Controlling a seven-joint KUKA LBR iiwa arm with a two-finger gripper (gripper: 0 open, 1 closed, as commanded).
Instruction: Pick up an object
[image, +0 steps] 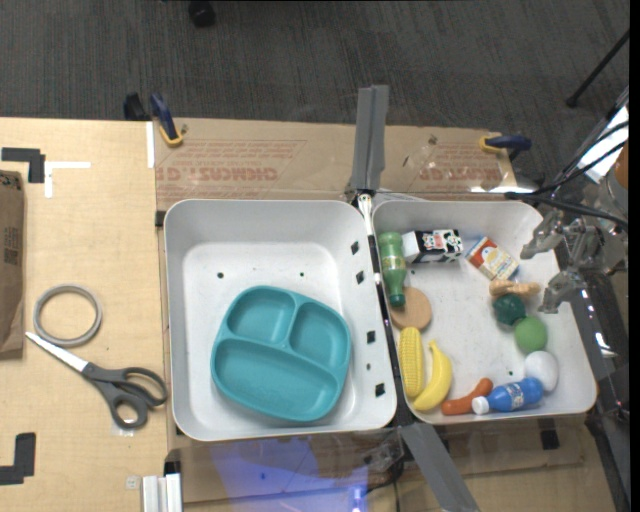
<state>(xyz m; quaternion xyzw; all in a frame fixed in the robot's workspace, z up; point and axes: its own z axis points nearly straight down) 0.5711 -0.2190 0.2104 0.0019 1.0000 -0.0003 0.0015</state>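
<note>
A tape ring (67, 313) and scissors (105, 380) lie on the bench at far left. The left bin (190, 240) holds a teal tray (282, 352). In the right bin (575, 390), a green bottle (392, 268) lies by the divider, with corn (410, 362) and a banana (436, 378) below it, a carton (437, 245) at top, and balls lower right. The gripper (556, 262) hangs over that bin's right rim with its jaws spread apart and nothing between them.

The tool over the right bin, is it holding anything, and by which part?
Nothing is held. The tool hangs above the right bin near its right wall, with no object between its fingers.
</note>
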